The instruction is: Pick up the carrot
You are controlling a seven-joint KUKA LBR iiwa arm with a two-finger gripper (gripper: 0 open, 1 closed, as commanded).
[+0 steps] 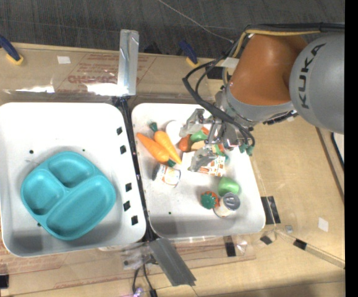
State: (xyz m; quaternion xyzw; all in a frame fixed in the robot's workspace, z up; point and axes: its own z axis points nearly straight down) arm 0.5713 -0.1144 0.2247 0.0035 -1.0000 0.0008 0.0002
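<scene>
The carrot (156,147) is an orange, tapered toy lying slantwise in the upper left of the right bin (166,221), close to the divider. It looks like two orange pieces side by side, with a small green tip at the top. My gripper (197,142) hangs over the middle of the same bin, just right of the carrot and apart from it. Its two metal fingers (195,124) stand spread, open. A small orange and green toy (187,143) lies beneath the gap, not clearly gripped.
Around the gripper lie a white printed carton (214,165), a green ball (229,185), a red and green toy (209,198), a round tin (229,204) and a small white item (170,176). The left bin (12,122) holds a teal sectioned plate (67,193).
</scene>
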